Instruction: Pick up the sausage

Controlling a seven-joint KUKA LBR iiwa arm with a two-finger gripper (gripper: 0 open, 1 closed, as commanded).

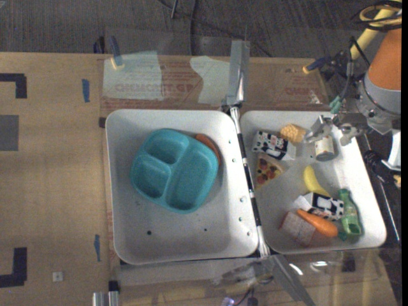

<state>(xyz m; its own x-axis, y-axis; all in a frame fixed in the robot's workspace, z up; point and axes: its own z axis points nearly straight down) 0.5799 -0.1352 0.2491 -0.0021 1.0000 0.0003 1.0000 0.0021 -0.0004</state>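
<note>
The sausage (208, 144) is peeking out from behind the teal tray (174, 169) in the left bin (121, 190). The gripper (331, 132) is hovering over the right bin's (373, 196) upper part; whether its jaws are parted is impossible to tell.

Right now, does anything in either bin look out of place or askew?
One thing: an orange-red item in the left bin is tucked under the teal tray's upper right edge, mostly hidden. The tray sits skewed to the bin walls. Nothing looks spilled or damaged.

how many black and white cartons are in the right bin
2. One black and white carton lies near the bin's top left corner; the other carton lies lower right, beside the green bottle. More may be hidden.
</note>
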